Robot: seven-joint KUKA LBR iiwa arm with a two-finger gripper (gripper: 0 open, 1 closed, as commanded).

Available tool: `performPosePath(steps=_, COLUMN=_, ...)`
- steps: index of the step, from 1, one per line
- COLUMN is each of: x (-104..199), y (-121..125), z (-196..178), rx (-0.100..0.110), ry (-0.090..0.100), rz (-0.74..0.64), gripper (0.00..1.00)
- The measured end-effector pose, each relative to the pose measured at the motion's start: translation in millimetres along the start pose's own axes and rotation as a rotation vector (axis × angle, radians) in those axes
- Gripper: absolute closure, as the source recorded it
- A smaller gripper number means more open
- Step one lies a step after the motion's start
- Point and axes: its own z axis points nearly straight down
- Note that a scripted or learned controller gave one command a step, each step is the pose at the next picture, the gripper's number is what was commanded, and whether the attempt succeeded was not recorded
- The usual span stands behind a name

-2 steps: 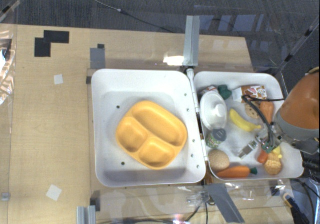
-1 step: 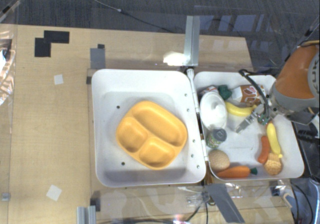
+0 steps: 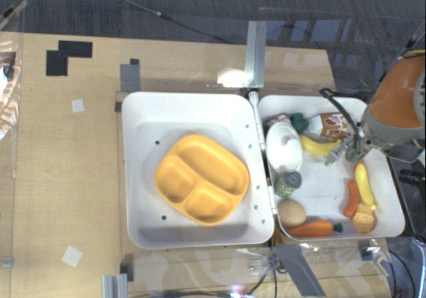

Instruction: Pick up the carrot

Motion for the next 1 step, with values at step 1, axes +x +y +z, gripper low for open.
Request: performPosePath(steps=1, x=100.8, y=-3.5, z=-9.7, rx=0.003, ry=0.013, rz=-0.18, gripper=1.0)
